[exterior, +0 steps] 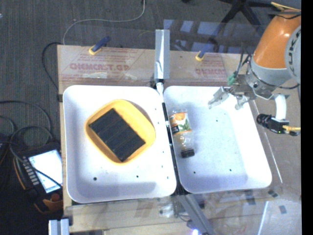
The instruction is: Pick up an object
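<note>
Camera view, looking down at a slant on the counter (98, 65): my pincer (228, 96) hangs over the far part of the right bin (230, 173), its two fingers spread apart with nothing between them, so I record it as released and empty. The nearest candidate, a small bottle (181, 131) with an orange label and dark cap, lies on its side against the left wall of that bin, well apart from my fingers. I judge that the wall beside it will crowd one finger, so a grasp across its narrow body looks safer. In the left bin (78, 180) a yellow dish (95, 119) with a dark ribbed pad (117, 133) on it rests flat, too wide for me. No pick is made yet.
</note>
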You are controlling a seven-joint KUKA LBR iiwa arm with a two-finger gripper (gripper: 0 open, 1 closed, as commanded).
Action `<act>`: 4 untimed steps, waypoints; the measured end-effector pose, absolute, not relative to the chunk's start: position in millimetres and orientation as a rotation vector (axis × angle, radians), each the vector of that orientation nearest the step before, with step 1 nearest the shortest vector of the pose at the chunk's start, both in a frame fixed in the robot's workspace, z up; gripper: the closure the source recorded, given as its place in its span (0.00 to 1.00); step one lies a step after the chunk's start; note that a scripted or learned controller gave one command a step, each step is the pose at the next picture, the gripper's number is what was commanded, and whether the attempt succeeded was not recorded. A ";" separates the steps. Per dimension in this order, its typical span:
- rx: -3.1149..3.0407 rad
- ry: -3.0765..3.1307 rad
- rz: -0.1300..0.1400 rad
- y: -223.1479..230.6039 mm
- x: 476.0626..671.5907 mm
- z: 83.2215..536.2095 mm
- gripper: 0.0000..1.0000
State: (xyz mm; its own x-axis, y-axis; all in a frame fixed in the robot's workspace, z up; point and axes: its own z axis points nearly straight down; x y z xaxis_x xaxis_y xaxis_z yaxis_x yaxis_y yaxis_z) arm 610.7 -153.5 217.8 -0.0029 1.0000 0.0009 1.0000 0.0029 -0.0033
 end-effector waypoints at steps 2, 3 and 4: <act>-2.277 -2.167 0.006 -49.5 631.1 183.3 0.00; -2.290 -2.195 -0.030 -87.7 608.0 138.3 0.00; -2.304 -2.187 -0.038 -95.0 610.2 135.0 0.00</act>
